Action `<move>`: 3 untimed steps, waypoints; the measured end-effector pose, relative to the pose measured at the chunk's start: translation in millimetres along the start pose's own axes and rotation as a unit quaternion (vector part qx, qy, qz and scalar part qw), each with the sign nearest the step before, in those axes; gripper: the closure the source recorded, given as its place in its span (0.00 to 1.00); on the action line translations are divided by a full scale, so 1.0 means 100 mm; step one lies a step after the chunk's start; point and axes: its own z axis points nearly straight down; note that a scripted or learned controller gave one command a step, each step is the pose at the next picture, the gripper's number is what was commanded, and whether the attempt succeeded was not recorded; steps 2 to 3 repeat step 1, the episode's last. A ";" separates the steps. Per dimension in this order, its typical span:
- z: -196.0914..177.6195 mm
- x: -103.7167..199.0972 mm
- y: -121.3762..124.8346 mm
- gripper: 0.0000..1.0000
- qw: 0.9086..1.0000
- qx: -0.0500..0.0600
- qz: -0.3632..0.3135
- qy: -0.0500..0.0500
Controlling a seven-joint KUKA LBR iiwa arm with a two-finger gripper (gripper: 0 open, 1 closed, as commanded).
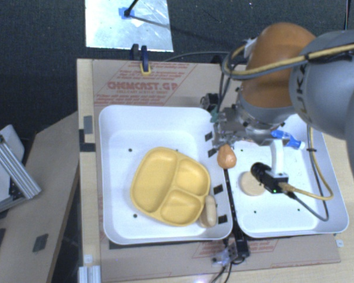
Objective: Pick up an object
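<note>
Arm (333, 78) reaches in from the right, wrist over the inner edge of the right bin (321, 220). Jaws point down near the divider between the bins. Whether they are spread or pressed together cannot be told; the wrist body hides them.

Nearest thing: a small brown egg-shaped lump (226, 157), directly under the jaws, on the seam side of the right bin. Its long axis runs roughly up-down in the view. Top end sits right against the underside of the wrist. Cannot tell if it is pinched, merely touched, or lying on the bin floor below.

Other candidates:
- tan disc (248, 186), flat in the right bin, just beside the lump, toward the near edge.
- pale roll (209, 211) in the left bin (118, 158), touching the near-right rim of the yellow plate (165, 187).

Judgement: the lump is the target. The move turns on the vertical line, since the lump lies straight below the jaws, so no sideways shift looks needed. Risk: rounded sides, close to the bin wall; it may roll or squirt out on closing.
</note>
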 end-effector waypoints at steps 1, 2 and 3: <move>0.23 0.39 -0.33 1.00 1.000 0.001 0.000 0.000; 0.23 0.39 -0.33 1.00 1.000 0.001 0.000 0.000; 0.23 0.39 -0.33 1.00 1.000 0.001 0.000 0.000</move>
